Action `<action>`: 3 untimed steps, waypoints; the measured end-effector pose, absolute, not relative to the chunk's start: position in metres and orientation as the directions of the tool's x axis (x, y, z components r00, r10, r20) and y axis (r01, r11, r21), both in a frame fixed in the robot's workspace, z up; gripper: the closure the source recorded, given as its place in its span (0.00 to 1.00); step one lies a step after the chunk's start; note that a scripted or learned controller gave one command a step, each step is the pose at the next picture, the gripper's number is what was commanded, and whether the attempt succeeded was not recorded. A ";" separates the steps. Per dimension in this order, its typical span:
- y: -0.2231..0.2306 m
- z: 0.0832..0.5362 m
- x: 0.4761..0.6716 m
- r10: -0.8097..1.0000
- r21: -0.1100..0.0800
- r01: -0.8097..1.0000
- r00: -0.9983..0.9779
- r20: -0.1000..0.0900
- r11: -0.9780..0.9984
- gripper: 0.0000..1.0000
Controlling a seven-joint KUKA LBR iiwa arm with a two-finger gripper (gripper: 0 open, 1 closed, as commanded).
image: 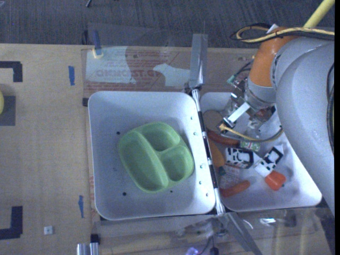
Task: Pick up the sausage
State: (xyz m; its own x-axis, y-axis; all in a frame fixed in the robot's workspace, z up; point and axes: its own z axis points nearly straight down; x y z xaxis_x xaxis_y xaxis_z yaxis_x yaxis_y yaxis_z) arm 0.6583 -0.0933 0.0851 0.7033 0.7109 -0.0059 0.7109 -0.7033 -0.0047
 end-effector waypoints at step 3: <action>-0.091 0.085 0.641 0.495 -0.003 0.495 0.869 -0.002 -0.869 0.00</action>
